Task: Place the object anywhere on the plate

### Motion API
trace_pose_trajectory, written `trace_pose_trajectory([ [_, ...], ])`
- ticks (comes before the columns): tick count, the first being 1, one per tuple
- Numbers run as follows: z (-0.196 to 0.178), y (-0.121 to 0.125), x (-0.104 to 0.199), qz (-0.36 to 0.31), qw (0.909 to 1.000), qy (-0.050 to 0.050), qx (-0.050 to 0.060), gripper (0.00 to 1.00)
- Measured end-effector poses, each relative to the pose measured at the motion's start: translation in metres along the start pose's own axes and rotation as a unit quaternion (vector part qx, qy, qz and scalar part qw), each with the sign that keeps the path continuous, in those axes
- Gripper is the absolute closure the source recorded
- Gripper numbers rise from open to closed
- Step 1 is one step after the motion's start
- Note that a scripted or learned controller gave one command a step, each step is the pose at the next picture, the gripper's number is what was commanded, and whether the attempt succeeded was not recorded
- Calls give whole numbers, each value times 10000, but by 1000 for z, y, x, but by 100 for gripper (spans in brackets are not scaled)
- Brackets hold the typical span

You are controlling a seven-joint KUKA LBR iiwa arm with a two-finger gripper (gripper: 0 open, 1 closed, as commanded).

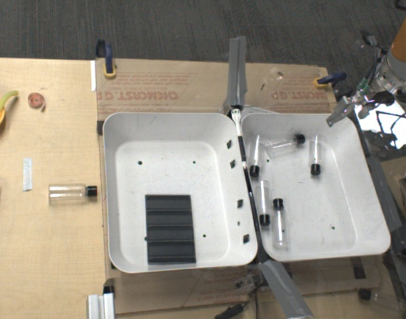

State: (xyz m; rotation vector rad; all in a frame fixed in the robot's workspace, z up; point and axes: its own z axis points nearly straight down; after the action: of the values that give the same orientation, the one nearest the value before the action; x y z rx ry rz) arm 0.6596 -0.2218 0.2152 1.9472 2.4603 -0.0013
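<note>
Two shallow white bins sit side by side on a cardboard-covered bench, seen from above at a slant. Far left, outside the bins, a clear bottle with a black cap lies on its side on the wooden tabletop. The left bin holds a dark ribbed plate lying flat near its front wall. The right bin holds several clear vials with black caps, all lying on their sides, some close against the wall shared with the left bin. At the far right edge, the gripper hangs over the right bin's back corner, well apart from every vial, holding nothing; how wide it stands cannot be told at this size.

Likely trouble: the vials are round and smooth, so one could roll or slip from a pinch. Those hugging the wall leave little room. A vial set on the ribbed plate might roll off.
</note>
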Motion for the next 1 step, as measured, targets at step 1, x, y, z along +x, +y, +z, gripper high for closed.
trace_pose_trajectory([
  [1, -85, 0, -1, -114, 9999, 7, 6, 0],
])
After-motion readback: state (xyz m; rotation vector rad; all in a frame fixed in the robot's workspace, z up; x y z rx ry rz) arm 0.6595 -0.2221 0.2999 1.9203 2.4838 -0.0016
